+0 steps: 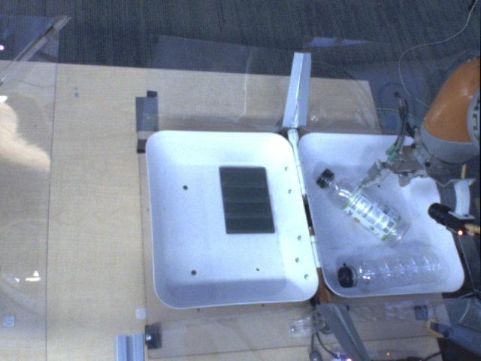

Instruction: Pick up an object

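End effector (385, 165), finger state unclear, above ribbed clear plastic bottle (361, 207) in glossy right bin (451, 277).

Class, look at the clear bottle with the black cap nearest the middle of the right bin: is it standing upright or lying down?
Lying down. The bottle rests on its side on the right bin floor, black cap pointing toward the upper left.
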`<state>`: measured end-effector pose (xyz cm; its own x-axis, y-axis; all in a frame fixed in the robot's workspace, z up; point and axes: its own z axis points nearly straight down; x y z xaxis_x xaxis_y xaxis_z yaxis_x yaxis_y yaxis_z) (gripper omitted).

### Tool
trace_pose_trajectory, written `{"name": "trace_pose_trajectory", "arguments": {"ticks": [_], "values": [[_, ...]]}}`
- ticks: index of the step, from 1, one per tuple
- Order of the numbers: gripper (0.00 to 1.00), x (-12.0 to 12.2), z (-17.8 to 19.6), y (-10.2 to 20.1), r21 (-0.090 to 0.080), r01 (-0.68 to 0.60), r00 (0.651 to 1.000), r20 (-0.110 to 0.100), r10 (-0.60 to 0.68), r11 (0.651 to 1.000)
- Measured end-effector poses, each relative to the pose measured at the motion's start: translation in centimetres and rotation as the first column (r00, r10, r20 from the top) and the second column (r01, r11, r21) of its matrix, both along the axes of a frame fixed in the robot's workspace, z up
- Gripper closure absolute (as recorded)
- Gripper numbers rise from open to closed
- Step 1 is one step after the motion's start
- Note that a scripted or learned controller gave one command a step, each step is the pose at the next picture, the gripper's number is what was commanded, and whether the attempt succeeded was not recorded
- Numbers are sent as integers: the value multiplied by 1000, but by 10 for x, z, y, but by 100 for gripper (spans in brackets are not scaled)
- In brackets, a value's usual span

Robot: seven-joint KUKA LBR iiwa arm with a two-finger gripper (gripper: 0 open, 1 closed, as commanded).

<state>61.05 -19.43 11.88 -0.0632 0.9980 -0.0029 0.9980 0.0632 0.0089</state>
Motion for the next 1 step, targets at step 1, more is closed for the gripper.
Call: {"name": "trace_pose_trajectory", "arguments": {"ticks": [1], "values": [[0, -35, -29, 44, -6, -158, 987, 6, 158, 987]]}}
